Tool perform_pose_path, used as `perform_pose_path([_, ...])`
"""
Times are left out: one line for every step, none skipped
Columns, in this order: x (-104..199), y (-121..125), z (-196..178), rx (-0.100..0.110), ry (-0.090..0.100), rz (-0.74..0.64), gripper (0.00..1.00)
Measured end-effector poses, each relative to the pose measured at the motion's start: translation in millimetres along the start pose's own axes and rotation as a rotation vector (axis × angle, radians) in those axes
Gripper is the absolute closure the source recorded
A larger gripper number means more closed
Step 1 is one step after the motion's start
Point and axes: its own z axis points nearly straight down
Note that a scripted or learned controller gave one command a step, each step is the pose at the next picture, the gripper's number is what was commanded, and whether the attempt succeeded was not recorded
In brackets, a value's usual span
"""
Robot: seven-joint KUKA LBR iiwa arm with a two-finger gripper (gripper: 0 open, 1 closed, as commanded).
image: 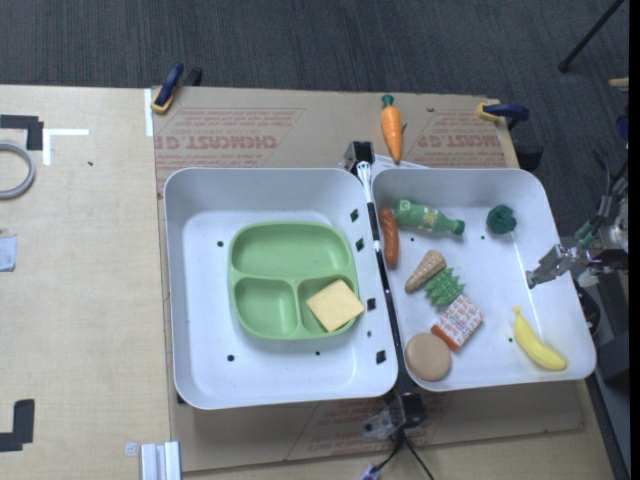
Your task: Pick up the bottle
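Bottle (pixel 428 218), green with a yellowish band near its middle, lies on its side in the upper left part of the right bin (pixel 540 193), its neck pointing toward three o'clock and slightly down. It appears to be a small toy of hard plastic, so by judgement it is light, stiff and unlikely to break, though its smooth round body may roll or slip sideways under an uneven pinch. The best hold is probably across the widest part of the body, fingers closing from twelve and six o'clock, square to the long axis; the thin neck offers less surface. Gripper (pixel 553 264) hangs at the right rim of the same bin, and the bottle sits well apart from it toward ten o'clock. Whether its fingers are parted or closed cannot be told at this size, and nothing is seen between them. Sausage (pixel 389 236) lies just beside the bottle's base at seven o'clock, close enough to crowd a finger on that side. Ice cream cone (pixel 425 268) and a leafy green piece (pixel 444 288) lie below the bottle toward six o'clock, and a dark green broccoli (pixel 502 219) lies near the neck toward three o'clock, roughly between bottle and gripper. The left bin (pixel 190 268) holds a green divided plate (pixel 270 258) bearing a yellow block (pixel 334 305).
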Motion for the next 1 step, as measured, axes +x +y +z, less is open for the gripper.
perform_pose_path([-0.3, 0.5, -9.5, -0.001, -0.001, -0.002, 1.0])
